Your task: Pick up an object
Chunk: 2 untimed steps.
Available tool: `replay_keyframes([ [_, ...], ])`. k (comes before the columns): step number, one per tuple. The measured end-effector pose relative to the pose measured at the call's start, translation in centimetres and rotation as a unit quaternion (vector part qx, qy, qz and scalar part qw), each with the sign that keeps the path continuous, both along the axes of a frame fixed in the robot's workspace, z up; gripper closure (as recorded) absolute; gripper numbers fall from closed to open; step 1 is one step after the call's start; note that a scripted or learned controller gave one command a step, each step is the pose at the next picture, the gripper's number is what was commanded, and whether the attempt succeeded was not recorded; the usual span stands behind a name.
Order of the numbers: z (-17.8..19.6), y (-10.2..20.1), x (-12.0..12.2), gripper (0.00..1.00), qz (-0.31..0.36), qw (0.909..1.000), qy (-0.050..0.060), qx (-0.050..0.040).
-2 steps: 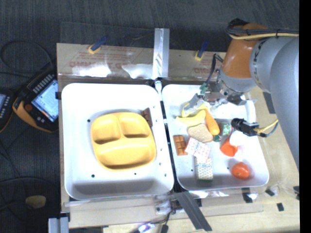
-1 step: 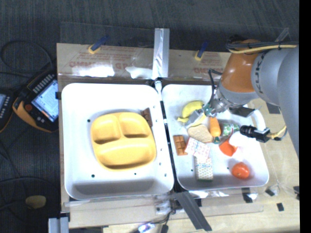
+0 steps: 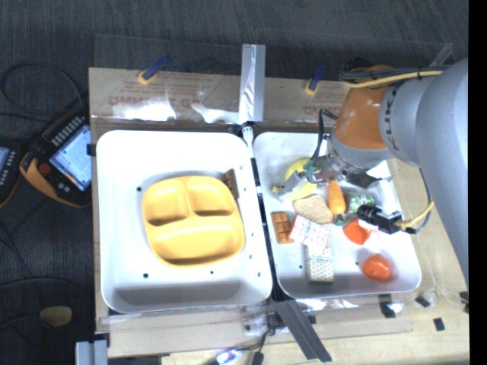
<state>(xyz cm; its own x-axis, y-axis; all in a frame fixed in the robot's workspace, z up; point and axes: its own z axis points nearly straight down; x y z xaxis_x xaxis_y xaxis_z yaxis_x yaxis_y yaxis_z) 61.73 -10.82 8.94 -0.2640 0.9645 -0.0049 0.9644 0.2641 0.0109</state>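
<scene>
Clutter of toy food [image 3: 329, 220] crowds the right bin [image 3: 403, 276] beneath the jaws [image 3: 326, 175], whose state is unclear.

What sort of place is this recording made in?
Probably a robotics lab bench set up for bin-picking trials: two white bins taped to a board, a grey arm over the right bin's toy food, and a teach pendant lying on the floor beside the bench.

Small toys heaped in right bin [image 3: 411, 276]; carrot [image 3: 335, 196] upright, tomato [image 3: 376, 267] near front corner
</scene>
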Motion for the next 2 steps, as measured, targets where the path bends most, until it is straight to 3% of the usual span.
replay_keyframes([
  [1,0.94,-0.06,0.04,1.00,-0.001,1.0000,0.000,0.0000],
  [2,0.93,-0.06,0.03,0.00,-0.001,1.0000,0.000,0.0001],
])
